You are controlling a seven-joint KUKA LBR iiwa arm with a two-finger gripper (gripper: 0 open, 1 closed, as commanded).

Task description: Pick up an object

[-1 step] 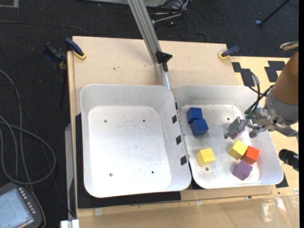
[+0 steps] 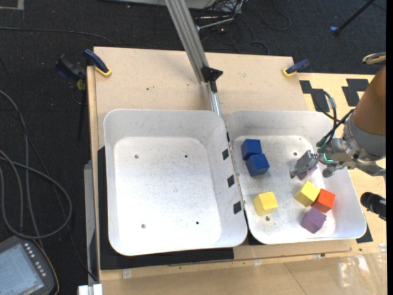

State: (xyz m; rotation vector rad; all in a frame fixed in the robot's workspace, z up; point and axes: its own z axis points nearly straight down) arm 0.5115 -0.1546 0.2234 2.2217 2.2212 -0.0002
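Your claw (image 2: 305,163) hangs low over the right bin (image 2: 288,131), near its right wall, with the arm (image 2: 368,128) coming in from the right edge. You cannot tell from this angle whether the claw is apart or together: its grey tips blur into one small dark shape. No block sits visibly between them, so do not count anything as held.

Just below and to the right of the claw you have a tight cluster of three blocks: a yellow block (image 2: 307,193), an orange block (image 2: 325,199) touching its right side, and a purple block (image 2: 314,219) just beneath both. Whether the claw touches the yellow one is not clear; it looks just above it.

Further left in the same bin, two blue blocks (image 2: 253,157) sit pressed together near the dividing wall, and a second yellow cube (image 2: 266,202) lies alone below them.

The left bin (image 2: 116,165) sits beside it on the table (image 2: 159,85), their inner walls touching.
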